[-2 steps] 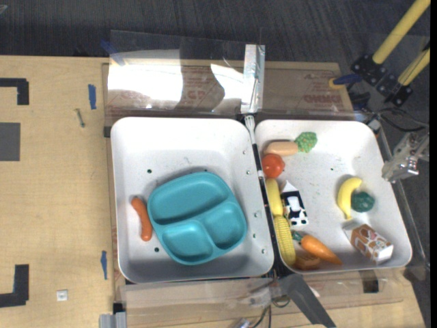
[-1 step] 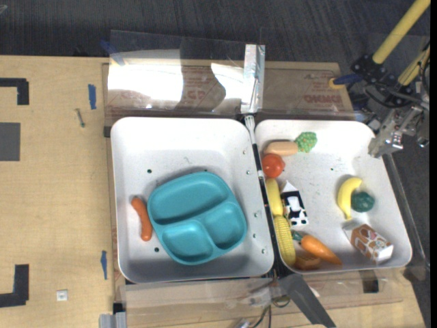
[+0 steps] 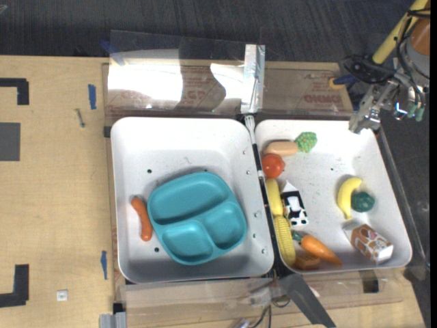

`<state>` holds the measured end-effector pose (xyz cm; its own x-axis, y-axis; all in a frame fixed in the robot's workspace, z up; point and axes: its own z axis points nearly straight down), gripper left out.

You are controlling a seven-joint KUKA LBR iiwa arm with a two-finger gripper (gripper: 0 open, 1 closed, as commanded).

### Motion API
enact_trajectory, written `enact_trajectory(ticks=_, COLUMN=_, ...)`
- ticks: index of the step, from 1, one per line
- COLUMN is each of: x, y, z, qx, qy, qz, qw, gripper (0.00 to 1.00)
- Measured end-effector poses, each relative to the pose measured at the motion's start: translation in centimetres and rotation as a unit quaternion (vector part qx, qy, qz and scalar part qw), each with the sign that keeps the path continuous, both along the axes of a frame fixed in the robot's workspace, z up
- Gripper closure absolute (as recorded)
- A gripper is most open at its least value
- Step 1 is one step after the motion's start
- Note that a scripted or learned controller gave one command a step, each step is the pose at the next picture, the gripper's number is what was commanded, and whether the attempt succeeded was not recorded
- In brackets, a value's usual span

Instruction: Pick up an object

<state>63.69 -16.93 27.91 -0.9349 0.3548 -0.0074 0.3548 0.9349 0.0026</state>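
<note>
Grey, the gripper (image 3: 364, 120) hung over the right bin's (image 3: 390, 183) far right corner, nothing visibly held. Below it in that bin lay a banana (image 3: 347, 193) beside a green ball (image 3: 363, 201).

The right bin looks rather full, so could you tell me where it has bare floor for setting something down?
In the right bin, bare floor lies mid-bin between the cow toy and the banana, and up toward the far right corner. The left wall is crowded: tomato, corn and carrot.
</note>
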Motion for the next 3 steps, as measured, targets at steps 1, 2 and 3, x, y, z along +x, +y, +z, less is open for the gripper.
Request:
enact_trajectory(ticks=1, x=-6.7, y=0.0, z=-2.1, qx=-0.0008, qy=0.002, qz=0.034, qw=0.9994, gripper=1.00)
enact_trajectory(ticks=2, x=0.2, y=1.9, z=-1.3, qx=0.0000, qy=0.000, qz=0.023, qw=0.9997, gripper=1.00)
enact_trajectory(ticks=3, x=0.4, y=3.9, z=-0.6, qx=-0.0014, qy=-0.001, qz=0.080, qw=0.9968, gripper=1.00)
